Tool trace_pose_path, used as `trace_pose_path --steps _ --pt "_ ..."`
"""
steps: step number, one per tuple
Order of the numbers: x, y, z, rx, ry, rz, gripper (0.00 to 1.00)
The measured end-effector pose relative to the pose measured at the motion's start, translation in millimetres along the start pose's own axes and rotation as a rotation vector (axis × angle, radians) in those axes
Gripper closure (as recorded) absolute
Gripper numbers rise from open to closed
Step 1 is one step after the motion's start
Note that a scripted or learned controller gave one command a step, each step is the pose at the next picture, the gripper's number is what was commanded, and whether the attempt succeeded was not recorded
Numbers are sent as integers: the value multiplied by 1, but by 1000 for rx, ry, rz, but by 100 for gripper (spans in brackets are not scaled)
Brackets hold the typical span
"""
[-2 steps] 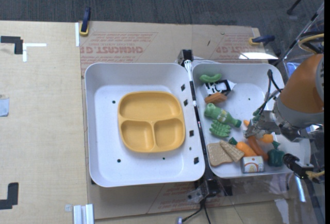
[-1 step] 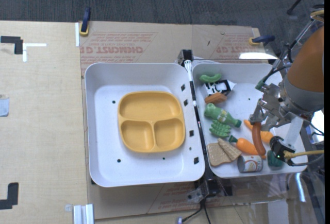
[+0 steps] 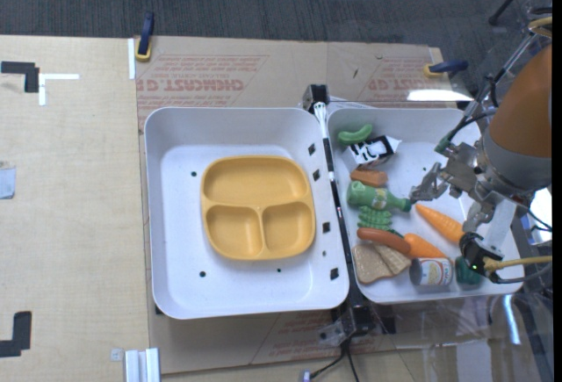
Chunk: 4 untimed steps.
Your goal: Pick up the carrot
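A: Where's the carrot (image 3: 438, 222) right now?

B: Right bin (image 3: 399, 118), over toward the right wall, lying on a slant. A second orange piece (image 3: 424, 246) sits just below it, beside a reddish sausage (image 3: 384, 237).

A: And the tool (image 3: 439, 181)?

B: Hovering above the carrot's upper end, over the right bin. Can't tell if it's spread or pressed together, too much metalwork in the way.

A: Left bin (image 3: 167, 196)?

B: A yellow divided plate (image 3: 258, 206) in the middle. Near the carrot there's also a green toy (image 3: 376, 195), bread slices (image 3: 381, 263) and a small can (image 3: 430, 272)
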State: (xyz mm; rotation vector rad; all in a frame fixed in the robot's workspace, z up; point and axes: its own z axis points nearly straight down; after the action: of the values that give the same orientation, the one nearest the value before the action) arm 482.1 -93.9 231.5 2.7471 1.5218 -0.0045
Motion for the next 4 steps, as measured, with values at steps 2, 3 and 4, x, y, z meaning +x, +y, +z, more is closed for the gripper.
trace_pose_path --steps 2,3,4 --pt "-47 37 132 3 2 90 100" --pt "-47 37 132 3 2 90 0" --pt "-47 38 124 5 1 87 100"
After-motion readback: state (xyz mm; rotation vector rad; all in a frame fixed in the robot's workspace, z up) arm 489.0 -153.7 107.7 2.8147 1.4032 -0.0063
